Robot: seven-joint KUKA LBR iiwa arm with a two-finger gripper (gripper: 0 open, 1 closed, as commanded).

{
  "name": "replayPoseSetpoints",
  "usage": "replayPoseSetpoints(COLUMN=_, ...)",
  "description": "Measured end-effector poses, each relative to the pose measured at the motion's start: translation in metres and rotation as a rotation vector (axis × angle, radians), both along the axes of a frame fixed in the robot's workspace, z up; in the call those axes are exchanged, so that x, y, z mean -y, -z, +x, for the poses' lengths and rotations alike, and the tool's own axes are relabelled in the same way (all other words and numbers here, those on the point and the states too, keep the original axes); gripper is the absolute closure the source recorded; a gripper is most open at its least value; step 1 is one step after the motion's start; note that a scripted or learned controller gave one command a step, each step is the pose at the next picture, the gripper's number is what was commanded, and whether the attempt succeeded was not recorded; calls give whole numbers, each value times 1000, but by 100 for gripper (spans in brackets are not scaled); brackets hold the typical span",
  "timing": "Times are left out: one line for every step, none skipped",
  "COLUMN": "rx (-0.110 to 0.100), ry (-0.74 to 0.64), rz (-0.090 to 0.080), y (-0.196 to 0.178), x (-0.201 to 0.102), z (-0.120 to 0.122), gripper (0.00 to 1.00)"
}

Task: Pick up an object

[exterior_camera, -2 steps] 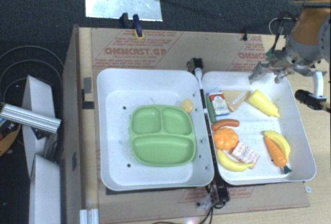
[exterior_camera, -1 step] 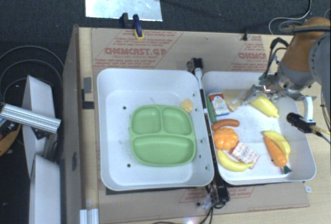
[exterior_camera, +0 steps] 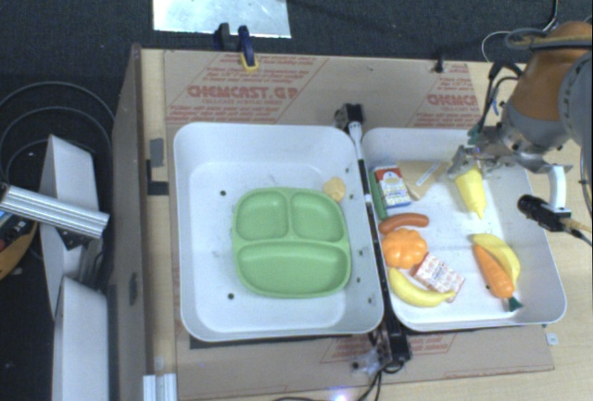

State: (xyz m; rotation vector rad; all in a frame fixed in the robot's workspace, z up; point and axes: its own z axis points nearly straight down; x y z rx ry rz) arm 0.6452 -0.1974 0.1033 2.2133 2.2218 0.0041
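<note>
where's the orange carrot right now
The orange carrot lies in the right-hand white bin, near its front right corner, resting against a yellow banana and right of a small red-and-white packet.

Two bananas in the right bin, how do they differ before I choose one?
The front banana lies flat and strongly curved, beside the orange fruit and the wrapped packet. The right-side banana looks shorter and straighter, with the carrot lying against it. Both are yellow, and neither is near the gripper.
</note>
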Motion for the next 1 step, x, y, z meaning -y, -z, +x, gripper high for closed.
replayPoseSetpoints(rx=-4, ry=-9, rz=6, y=-41, x=-114, z=-45, gripper=100)
